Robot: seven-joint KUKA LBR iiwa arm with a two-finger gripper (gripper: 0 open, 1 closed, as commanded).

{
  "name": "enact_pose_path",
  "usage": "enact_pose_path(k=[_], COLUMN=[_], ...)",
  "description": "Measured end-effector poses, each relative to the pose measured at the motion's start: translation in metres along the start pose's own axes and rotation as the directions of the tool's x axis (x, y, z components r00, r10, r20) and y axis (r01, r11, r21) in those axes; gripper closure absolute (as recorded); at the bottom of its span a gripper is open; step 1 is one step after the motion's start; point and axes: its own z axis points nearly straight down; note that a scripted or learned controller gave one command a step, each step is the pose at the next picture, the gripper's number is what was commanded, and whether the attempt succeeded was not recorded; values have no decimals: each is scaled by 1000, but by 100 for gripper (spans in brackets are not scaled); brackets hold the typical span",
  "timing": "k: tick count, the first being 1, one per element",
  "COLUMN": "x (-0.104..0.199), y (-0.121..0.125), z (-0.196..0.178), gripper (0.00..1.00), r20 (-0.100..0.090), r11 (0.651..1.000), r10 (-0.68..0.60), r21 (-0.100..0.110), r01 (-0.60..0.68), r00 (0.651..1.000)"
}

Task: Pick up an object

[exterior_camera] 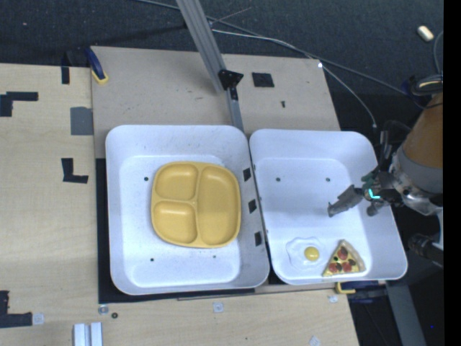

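The pizza slice (344, 259) and the fried egg (305, 252) are lying at the near edge of the right bin (310, 157), side by side and almost touching, with the egg to the left. Above them the gripper (351, 202) is reaching in from the right, hanging over the bin floor near its right wall. One dark finger (342, 204) is pointing left and slightly down; whether the fingers are spread or pressed together I cannot tell from this angle. Nothing is showing between them. A small teal light is glowing at the gripper's base. In the left bin (130, 157) a yellow divided plate (196, 204) is sitting flat near the middle, its three compartments facing up, well apart from the arm.
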Motion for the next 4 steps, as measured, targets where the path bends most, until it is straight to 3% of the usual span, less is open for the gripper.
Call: enact_pose_path(k=[1,3,4], x=[0,-5,-5], y=[0,4,5], z=[0,107,125], gripper=[0,0,0], r20=[0,-1,2], r11=[1000,1000,1000], r10=[0,1,1], r21=[-1,4,-3], r01=[0,-1,-1], r00=[1000,1000,1000])
